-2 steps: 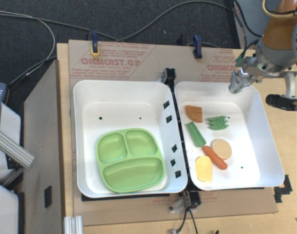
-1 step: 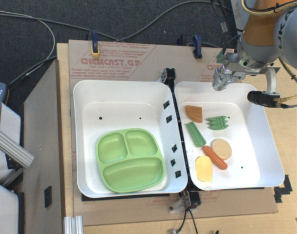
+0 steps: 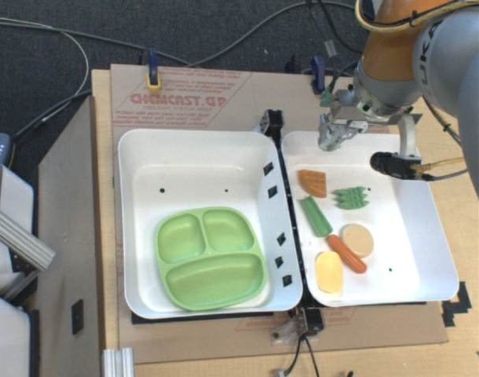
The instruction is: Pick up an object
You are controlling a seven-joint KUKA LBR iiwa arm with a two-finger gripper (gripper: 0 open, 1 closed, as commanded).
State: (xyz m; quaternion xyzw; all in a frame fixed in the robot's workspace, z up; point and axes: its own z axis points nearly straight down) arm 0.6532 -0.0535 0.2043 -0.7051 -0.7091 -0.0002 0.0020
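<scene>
The gripper [image 3: 331,136] hangs above the far edge of the right-hand bin [image 3: 428,234] with nothing between its fingers; whether they stand open or closed cannot be told from this view. Nearest to it, just toward the camera, lies a brown wedge-shaped piece [image 3: 312,182], flat on the bin floor; it appears to be light moulded toy food, probably rigid, and its thin profile favours a grasp across the two straight sides. Beside the wedge, on the arm's side, sits a green leafy piece [image 3: 351,198], irregular in outline and likely prone to slipping out of a pinch. Farther from the gripper is a green elongated piece [image 3: 316,216]; take it across its narrow width at mid-length. Beyond that lie a round tan disc [image 3: 357,239], an orange sausage-shaped piece [image 3: 348,253] touching it, and a yellow piece [image 3: 329,273] nearest the camera. All appear light, smooth and not fragile; smooth plastic may skid on the white floor when nudged. The left-hand bin [image 3: 137,210], well apart from the gripper, holds a green divided tray [image 3: 210,258].
</scene>
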